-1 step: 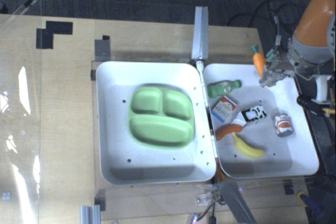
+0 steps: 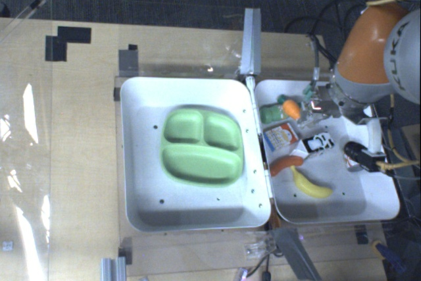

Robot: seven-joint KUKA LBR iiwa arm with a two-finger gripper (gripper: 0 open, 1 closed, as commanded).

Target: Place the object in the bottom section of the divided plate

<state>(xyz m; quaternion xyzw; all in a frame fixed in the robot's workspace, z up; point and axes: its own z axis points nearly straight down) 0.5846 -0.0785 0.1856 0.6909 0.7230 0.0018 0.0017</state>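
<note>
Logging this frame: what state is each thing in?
divided plate: in left bin, nothing in its sections
banana: lying in right bin
carrot: lying in right bin
red sausage: lying beside the banana
claw: low over right bin

At the right edge of the frame the arm [image 2: 385, 43] is cut off, its wrist hides the upper right corner of the right bin [image 2: 368, 204], and the gripper [image 2: 316, 102] there is too cluttered to read, as is the small printed packet [image 2: 281, 135].
</note>
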